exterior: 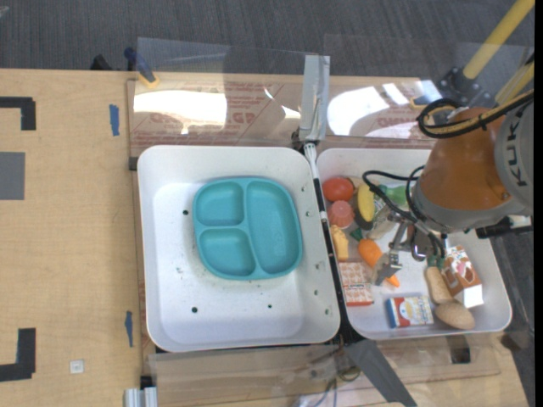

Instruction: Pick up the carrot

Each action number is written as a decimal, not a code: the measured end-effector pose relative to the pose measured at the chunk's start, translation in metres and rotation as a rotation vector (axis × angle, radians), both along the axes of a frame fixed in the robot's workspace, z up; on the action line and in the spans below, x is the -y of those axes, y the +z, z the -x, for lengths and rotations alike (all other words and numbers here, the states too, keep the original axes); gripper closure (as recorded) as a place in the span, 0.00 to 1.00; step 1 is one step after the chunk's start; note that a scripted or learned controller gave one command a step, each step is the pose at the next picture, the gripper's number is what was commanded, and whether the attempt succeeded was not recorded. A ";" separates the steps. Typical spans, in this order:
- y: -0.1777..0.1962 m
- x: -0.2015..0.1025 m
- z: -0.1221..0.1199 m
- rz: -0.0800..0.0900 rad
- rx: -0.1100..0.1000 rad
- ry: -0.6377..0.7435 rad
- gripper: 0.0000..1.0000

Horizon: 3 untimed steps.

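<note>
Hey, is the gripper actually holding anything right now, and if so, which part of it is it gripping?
It cannot be told. The gripper sits low in the right bin, right beside the carrot, but the view is too small and cluttered to show anything held.

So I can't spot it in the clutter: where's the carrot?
The carrot lies in the right bin, just left of the gripper and right of a yellow piece.

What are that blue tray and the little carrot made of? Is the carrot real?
The tray looks like moulded plastic: even teal, matte, rounded compartments. The carrot seems a toy, probably plastic: flat, uniform orange. It's too small to be sure.
</note>
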<state>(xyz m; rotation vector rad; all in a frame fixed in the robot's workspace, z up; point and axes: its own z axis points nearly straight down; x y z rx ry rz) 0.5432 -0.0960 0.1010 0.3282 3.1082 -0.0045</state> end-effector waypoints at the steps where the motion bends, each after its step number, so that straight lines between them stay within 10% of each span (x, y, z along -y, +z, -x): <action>1: -0.004 0.003 -0.001 0.002 0.000 -0.026 0.00; 2: 0.003 0.001 -0.002 0.001 0.005 -0.025 1.00; 3: 0.087 -0.080 0.035 -0.007 -0.004 -0.055 1.00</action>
